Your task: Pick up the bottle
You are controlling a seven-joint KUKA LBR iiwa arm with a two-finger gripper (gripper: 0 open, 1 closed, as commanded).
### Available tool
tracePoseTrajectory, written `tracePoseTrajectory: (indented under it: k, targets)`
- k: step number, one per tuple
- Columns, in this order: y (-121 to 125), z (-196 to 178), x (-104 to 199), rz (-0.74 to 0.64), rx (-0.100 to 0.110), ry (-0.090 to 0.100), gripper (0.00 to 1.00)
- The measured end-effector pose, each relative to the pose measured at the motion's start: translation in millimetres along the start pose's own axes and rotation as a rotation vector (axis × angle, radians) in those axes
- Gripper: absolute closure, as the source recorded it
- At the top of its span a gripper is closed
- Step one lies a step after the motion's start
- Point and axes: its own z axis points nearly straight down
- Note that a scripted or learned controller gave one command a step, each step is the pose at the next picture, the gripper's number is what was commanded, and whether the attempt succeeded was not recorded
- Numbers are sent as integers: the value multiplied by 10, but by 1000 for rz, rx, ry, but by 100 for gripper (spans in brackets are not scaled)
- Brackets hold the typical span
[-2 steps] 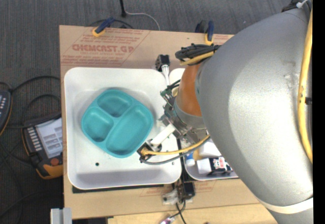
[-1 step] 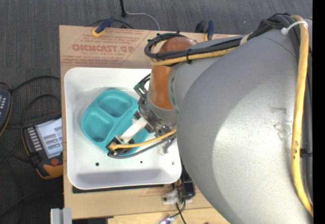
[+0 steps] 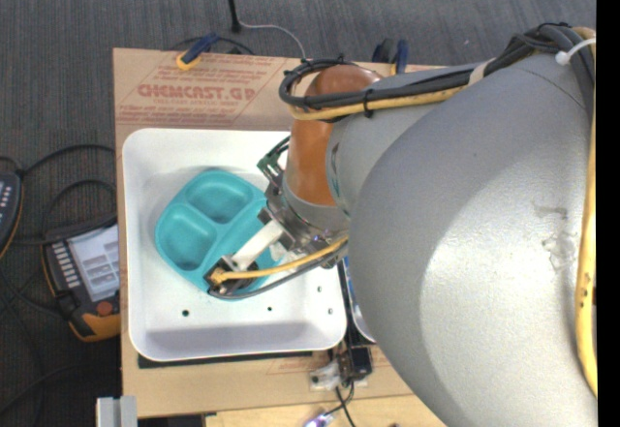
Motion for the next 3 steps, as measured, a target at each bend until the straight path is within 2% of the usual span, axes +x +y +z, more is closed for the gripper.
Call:
tracePoseTrajectory:
  k: [1,2,3]
  targets:
    - [689,-891,-439,-63,-2,6,100]
    - [166,832,-170,-186,1,2,100]
    - [964,-537,4,-139,-2,6,100]
